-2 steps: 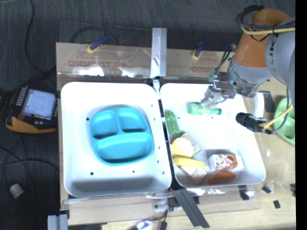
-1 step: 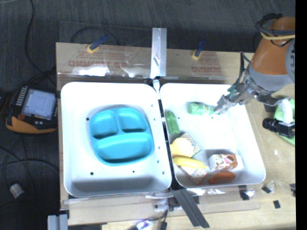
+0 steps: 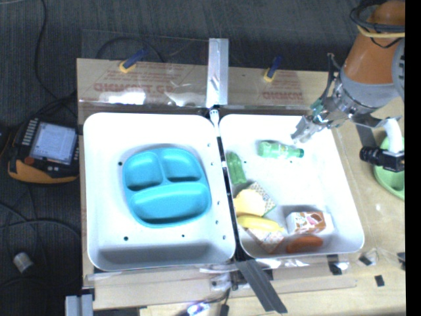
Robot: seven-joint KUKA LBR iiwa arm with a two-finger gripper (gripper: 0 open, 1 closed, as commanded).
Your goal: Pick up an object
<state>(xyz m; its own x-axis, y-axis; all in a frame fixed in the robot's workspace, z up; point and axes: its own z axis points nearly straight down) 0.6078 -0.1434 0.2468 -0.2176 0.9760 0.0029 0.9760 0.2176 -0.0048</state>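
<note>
The tool (image 3: 304,131) hangs over the upper right part of the right-hand shallow white plastic bin (image 3: 342,176), just beside the small green plastic bottle (image 3: 279,150) that lies on its side on the bin floor. Whether its jaws are apart or together I cannot tell; at this size the tip is a pale blur.

That bottle looks the likeliest target, and the likeliest trouble. It is round, smooth and lying flat, so a closing pinch that lands off its axis could roll or squirt it aside. A descent too near the bin's rear wall might also clip the rim.

The other pieces crowd the bin's lower left: a dark green cucumber-shaped toy (image 3: 235,168) against the divider, a yellow banana-shaped piece (image 3: 261,224), a pale wedge with a speckled face (image 3: 254,201), a small printed carton (image 3: 305,222) and a reddish sausage-like piece (image 3: 304,243). They touch or overlap, so a grasp there risks catching two at once.

The left bin holds a glossy turquoise compartment tray (image 3: 166,184), wide and shallow, poor for a two-finger pinch.
</note>
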